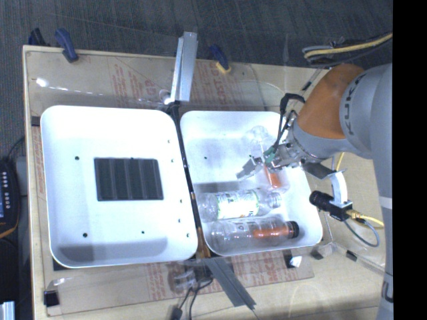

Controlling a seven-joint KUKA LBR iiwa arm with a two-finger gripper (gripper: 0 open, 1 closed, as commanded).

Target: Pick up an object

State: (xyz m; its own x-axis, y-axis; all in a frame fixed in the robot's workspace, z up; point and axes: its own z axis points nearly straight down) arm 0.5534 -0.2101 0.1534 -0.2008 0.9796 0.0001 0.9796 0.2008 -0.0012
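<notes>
Left shallow white bin [60, 179]: floor open except dark ribbed rectangular panel [129, 179] at centre. Right shallow white bin [200, 129]: upper-left floor free; clear plastic bottles [233, 205] crowd lower half; grey arm with orange band [333, 112] blocks right side.

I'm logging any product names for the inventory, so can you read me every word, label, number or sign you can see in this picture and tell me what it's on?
No text here can be read.
Label on the clear bottle in the right bin: green and white, print too blurred.
Second clear bottle with orange contents: no legible print.
Reddish printing on the bench board: too faint.
</notes>
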